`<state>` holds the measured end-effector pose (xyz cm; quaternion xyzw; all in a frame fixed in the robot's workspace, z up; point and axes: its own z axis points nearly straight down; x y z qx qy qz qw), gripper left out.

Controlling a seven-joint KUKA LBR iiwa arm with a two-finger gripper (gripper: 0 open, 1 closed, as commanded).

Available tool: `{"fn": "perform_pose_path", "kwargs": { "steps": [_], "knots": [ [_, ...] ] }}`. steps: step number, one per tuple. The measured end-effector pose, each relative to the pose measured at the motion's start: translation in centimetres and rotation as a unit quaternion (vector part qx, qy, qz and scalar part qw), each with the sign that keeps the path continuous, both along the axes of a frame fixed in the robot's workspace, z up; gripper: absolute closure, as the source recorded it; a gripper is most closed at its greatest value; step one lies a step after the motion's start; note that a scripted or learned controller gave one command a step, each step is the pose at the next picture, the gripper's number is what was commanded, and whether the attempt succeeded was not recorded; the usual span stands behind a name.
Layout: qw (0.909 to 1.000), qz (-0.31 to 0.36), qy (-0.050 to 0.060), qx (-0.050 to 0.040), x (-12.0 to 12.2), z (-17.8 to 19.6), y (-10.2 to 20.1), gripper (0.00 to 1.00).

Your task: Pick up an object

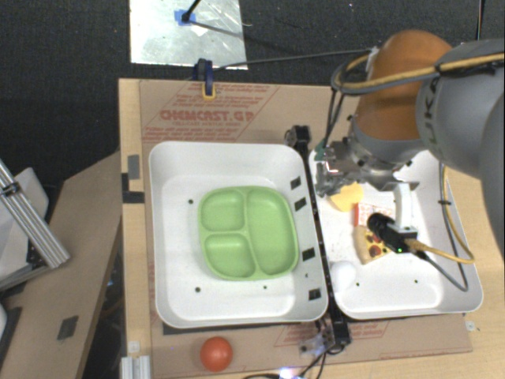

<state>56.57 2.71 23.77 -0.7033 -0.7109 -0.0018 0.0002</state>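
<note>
Orange ball (215, 353) fronts bins; pincer (335, 172) touches yellow wedge (347, 197).

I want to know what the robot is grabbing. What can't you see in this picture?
- Gripper, camera view: the arm's wrist hides its fingers, so open or shut is unclear.
- Yellow piece: partly under the gripper, touching unclear.
- Right bin: its upper part is hidden by the arm.

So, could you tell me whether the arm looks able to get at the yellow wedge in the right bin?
Probably yes: the tool hangs right by the yellow wedge, with nothing lying over it.
</note>
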Motion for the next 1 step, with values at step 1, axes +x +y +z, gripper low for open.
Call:
{"fn": "perform_pose_path", "kwargs": {
  "steps": [1],
  "knots": [
    [1.0, 0.0, 0.001, -0.0001, -0.51, -1.37, 5.49, 1.0]
  ]
}}
